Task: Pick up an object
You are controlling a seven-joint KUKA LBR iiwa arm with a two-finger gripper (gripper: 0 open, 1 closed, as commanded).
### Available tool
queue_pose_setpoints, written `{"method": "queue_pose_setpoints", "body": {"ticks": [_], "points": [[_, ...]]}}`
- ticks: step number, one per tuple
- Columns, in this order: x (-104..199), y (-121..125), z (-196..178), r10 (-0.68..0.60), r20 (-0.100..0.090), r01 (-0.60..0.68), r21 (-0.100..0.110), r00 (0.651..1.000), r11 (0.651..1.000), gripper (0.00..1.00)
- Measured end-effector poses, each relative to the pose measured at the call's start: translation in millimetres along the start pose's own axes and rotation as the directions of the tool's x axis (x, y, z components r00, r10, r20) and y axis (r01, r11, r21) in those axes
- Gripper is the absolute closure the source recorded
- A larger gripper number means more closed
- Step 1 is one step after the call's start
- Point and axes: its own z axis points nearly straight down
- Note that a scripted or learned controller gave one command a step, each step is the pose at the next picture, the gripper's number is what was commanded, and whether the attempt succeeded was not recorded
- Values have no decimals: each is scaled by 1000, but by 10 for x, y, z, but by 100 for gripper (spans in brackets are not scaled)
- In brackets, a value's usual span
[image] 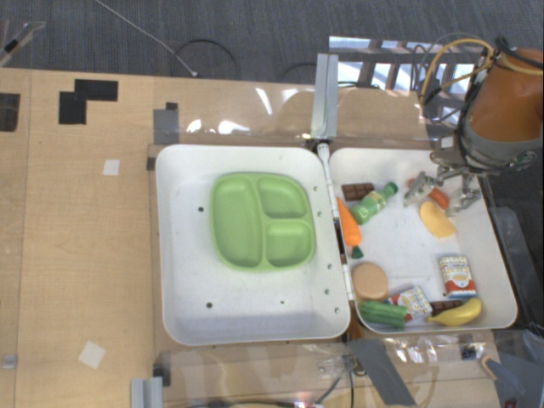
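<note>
Small red-orange obj point(438, 198) in right bin point(501, 262), upper right part, between gripper point(442, 191) fingers; fingers spread apart w/ obj in gap, firm hold can't tell. Yellow piece point(438, 219) just below. Green bottle point(374, 202) & carrot point(348, 225) toward bin's left. Can point(456, 275), banana point(457, 314) near front. Left bin point(183, 270) holds green divided plate point(259, 221).

A single fixed camera looks down from above at a slant, taking in the wooden table point(76, 253) and both white bins, the left bin point(183, 313) and the right bin point(497, 270), side by side. Dark floor fills the top edge. The arm point(506, 100) enters from the right, at medium distance.
</note>
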Motion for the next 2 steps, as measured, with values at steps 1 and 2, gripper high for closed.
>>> {"method": "queue_pose_setpoints", "body": {"ticks": [1, 2], "points": [[39, 52, 142, 122, -4, -122, -11, 993, 992, 0], [74, 206, 132, 128, -5, -128, -8, 992, 992, 0]]}}
